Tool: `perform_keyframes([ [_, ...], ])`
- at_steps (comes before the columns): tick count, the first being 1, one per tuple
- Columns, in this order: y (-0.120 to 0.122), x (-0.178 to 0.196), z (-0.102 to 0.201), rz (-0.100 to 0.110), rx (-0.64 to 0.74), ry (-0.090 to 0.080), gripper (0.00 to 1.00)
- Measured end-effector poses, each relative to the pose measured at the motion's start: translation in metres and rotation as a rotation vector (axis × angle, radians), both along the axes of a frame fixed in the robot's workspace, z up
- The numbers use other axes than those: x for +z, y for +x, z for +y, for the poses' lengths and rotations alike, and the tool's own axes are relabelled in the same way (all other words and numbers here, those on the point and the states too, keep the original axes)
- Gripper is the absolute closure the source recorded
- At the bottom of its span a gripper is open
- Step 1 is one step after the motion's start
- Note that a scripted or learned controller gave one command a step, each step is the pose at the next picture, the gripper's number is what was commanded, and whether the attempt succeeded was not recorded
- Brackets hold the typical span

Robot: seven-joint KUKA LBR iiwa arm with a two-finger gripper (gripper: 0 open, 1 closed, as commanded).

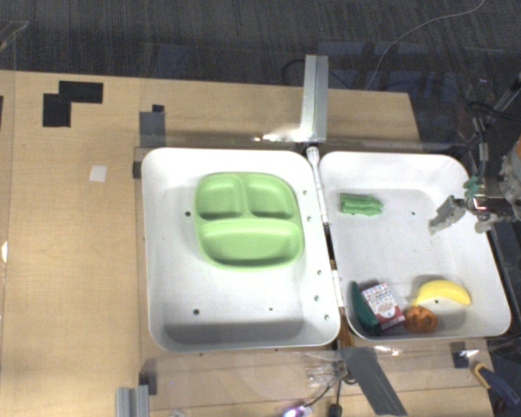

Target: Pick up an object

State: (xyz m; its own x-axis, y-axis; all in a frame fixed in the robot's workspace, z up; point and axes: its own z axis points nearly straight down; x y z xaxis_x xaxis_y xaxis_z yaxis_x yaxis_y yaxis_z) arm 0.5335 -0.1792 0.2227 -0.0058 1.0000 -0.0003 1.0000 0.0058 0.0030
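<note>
The wooden surface [69,259] carries two white bins side by side. The left bin [169,320] holds a green divided tray [247,218], lying flat near its middle. In the right bin [399,241], a small green block [361,204] lies near the upper left, its long axis running left to right. Along the lower edge sit a dark green item [361,307], a small printed carton [382,301], a brownish round thing [421,320] and a yellow banana [443,294], crowded closely together; the banana's long axis runs left to right, curved. The gripper [447,215] hangs over the right bin's right side, reaching in from the right, above open floor and well apart from every item. Whether it is released or clenched I cannot tell; nothing shows between its tips.
</note>
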Motion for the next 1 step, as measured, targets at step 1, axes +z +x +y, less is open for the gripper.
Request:
perform_keyframes([
  [1, 0.067, -0.0844, 0.0156, -0.001, 0.092, -0.001, 0.0],
])
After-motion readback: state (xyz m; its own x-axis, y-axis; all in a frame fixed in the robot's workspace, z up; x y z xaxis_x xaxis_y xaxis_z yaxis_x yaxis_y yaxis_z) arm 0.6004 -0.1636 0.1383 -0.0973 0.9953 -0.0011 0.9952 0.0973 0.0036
